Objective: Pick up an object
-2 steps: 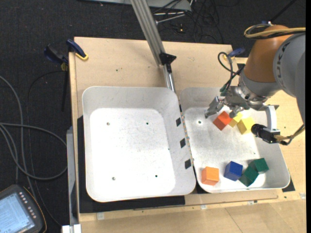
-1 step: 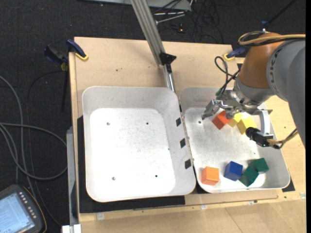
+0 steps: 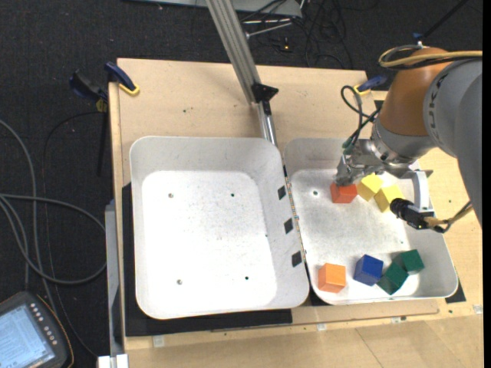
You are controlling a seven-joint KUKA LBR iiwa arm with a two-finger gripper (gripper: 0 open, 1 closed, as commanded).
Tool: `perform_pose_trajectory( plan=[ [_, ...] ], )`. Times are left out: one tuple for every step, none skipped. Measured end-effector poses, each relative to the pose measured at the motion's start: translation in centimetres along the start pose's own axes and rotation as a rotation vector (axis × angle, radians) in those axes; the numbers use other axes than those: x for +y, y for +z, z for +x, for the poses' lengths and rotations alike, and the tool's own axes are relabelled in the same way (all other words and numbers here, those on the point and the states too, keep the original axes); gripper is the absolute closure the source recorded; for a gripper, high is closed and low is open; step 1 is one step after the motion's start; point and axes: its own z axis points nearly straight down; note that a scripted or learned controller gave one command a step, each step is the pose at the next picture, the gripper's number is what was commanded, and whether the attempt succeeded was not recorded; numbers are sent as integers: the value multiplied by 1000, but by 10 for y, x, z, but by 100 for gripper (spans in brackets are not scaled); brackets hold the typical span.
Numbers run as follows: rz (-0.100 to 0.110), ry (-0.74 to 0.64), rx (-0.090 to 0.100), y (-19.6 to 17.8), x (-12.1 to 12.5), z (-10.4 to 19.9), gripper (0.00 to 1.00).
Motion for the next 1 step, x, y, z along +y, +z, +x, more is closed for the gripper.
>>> perform_pose_trajectory(
  plan=[
    [12,-1,4,-47,6,-8,100]
  ],
)
